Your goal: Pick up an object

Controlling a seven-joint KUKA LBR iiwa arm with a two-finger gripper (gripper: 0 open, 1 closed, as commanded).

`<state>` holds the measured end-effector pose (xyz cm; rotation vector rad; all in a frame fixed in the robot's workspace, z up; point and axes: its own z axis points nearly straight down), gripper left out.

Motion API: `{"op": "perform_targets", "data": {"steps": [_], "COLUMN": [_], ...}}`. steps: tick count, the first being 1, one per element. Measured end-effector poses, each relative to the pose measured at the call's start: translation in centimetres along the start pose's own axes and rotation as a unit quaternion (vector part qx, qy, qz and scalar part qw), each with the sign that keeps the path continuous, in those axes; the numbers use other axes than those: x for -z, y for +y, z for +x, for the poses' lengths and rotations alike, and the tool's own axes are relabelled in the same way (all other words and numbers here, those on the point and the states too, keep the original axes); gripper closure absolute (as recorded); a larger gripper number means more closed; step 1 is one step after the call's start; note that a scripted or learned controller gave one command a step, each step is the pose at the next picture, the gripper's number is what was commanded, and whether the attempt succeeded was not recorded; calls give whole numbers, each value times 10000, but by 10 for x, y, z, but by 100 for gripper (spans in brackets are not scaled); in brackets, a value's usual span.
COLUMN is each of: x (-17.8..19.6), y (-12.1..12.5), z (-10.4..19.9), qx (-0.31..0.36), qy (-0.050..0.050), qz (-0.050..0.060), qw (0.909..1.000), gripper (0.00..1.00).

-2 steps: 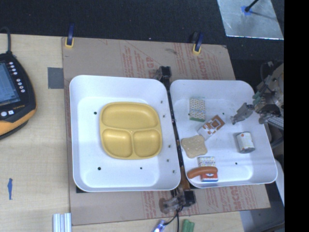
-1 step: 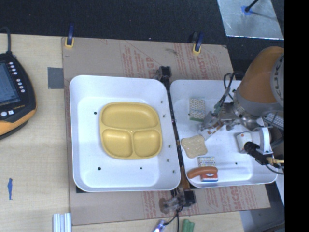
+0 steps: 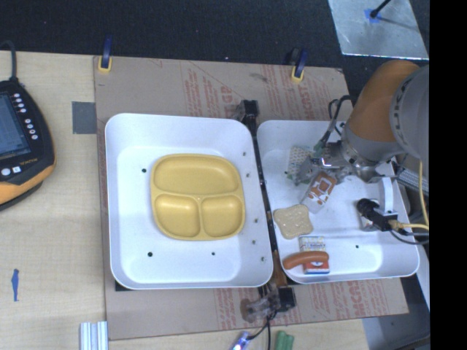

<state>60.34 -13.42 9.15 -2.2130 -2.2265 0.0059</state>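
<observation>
the gripper [image 3: 319,175] hangs low over the right bin [image 3: 379,265]; whether its fingers grip the brown packet [image 3: 319,190] just beneath, i cannot tell. judging by this, a lift comes next.

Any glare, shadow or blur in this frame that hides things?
Camera view: even overhead light; left bin white walls nearly wash out, yet the yellow divided plate reads clearly. Arm shades the right bin upper part, so the tool and packets there look soft.
</observation>
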Motion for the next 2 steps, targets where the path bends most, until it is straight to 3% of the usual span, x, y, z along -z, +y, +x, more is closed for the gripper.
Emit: {"op": "perform_targets", "data": {"steps": [1, 2], "x": [11, 101], "y": [1, 10], "z": [-1, 80], "qx": [5, -12], "qy": [-6, 14], "qz": [-5, -15], "qw": [10000, 10000], "gripper": [100, 100]}}
